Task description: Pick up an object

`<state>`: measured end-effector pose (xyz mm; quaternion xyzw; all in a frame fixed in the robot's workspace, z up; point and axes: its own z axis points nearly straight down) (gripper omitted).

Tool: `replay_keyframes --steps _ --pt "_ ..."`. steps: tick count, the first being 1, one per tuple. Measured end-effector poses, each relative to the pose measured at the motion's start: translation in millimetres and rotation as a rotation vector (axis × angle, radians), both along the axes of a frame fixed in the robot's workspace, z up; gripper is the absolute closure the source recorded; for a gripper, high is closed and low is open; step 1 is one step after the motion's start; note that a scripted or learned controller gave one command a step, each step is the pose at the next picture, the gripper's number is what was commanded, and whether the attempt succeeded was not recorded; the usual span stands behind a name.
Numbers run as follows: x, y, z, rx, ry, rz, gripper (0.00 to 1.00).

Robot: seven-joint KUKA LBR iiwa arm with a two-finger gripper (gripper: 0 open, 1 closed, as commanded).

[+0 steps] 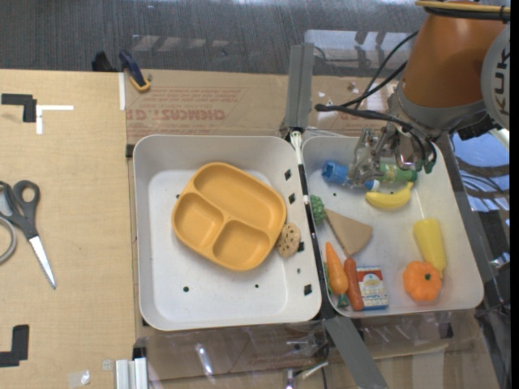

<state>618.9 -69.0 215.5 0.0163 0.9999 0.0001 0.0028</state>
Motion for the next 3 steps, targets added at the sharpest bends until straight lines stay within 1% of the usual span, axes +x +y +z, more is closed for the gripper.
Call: replay_keyframes --steps 1,2,3 --pt "-55.5 -33.4 -73.4 0.000 0.004 0.039 1.00" --pt "-58.1 -149.4 -17.4 -0.004 -0.001 0.475 1.00" --pt "-58.0 -148.6 -17.6 -0.003 -0.001 0.475 0.00"
